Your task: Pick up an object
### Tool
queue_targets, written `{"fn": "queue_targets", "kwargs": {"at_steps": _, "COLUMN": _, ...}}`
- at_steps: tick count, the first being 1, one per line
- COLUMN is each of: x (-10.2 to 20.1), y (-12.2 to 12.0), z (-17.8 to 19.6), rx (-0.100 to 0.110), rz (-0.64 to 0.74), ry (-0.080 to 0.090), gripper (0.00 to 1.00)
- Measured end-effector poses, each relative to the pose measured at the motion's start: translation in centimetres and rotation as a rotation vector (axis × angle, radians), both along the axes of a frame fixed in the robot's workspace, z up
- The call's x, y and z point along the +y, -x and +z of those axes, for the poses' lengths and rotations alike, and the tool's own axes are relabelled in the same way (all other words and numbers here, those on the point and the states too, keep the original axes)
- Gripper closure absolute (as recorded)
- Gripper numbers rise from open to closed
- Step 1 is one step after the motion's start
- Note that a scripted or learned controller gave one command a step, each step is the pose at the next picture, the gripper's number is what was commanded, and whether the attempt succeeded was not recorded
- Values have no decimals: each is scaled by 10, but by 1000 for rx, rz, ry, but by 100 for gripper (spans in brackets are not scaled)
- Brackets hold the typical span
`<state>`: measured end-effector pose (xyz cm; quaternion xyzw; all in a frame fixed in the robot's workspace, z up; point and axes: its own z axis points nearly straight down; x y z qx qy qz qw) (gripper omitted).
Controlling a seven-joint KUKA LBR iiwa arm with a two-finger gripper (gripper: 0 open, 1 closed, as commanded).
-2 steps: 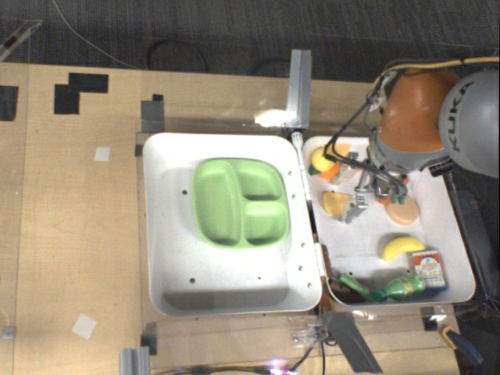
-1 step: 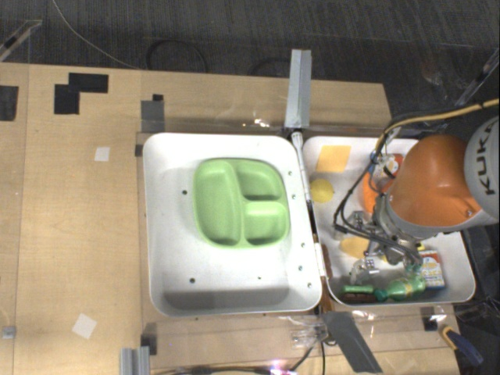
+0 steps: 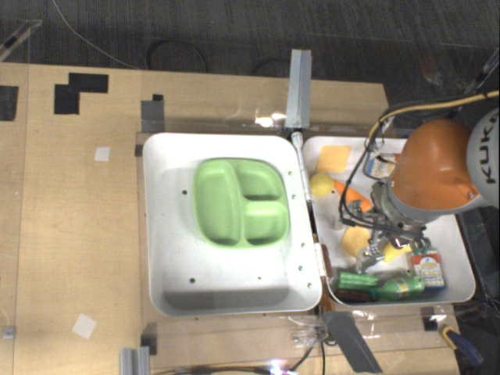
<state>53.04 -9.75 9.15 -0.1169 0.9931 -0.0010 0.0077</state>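
While arm hangs over right bin (image 3: 466,276) near edge | gripper (image 3: 380,250) above yellow fruit (image 3: 354,239), lining up | jaw state: cannot tell | green tray (image 3: 238,201) mid left bin (image 3: 168,233)

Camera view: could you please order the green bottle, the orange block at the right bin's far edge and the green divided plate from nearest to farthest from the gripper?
From the gripper:
1. Green bottle, just below it at the right bin's near edge.
2. Orange block, at that bin's far edge.
3. Green divided plate, over in the left bin.
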Motion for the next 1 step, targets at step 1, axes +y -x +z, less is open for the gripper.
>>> {"fn": "queue_targets", "kwargs": {"at_steps": 1, "x": 8, "y": -18, "z": 0, "rx": -1, "rz": 23, "ry": 3, "gripper": 0}}
